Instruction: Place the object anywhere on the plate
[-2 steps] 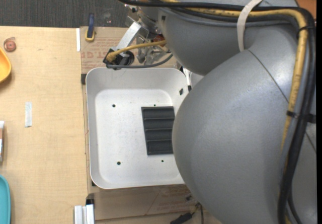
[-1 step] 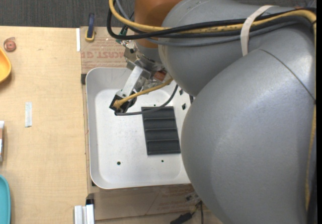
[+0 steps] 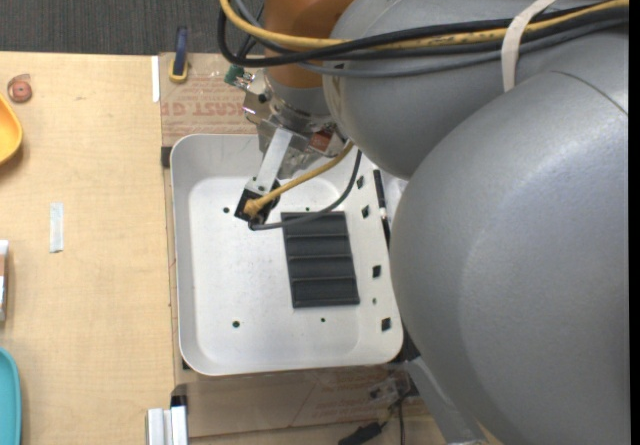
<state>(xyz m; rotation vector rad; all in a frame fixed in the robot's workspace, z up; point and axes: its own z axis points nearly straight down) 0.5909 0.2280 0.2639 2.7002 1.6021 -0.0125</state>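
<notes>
Black ribbed block lies flat on the floor of the white bin, somewhat right of the bin's middle and clear of the walls I can see. Its long axis runs from the bin's far side toward the near side with a slight lean. My end effector hangs over the bin's far rim, so the block lies on the near side of it and a little to the view's right, near but apart. As I judge it, the coming move is a reach toward the near side and down, closing across the block's narrow width rather than along its length. My own wrist and orange band cover the end effector from above, and I cannot tell whether it is spread or pressed together. My arm also hides the bin's right wall and all that lies beyond it. On the worktop to the left, a yellow curved piece and a teal piece are cut off by the view's edge. Either may be the plate; I cannot say which.
</notes>
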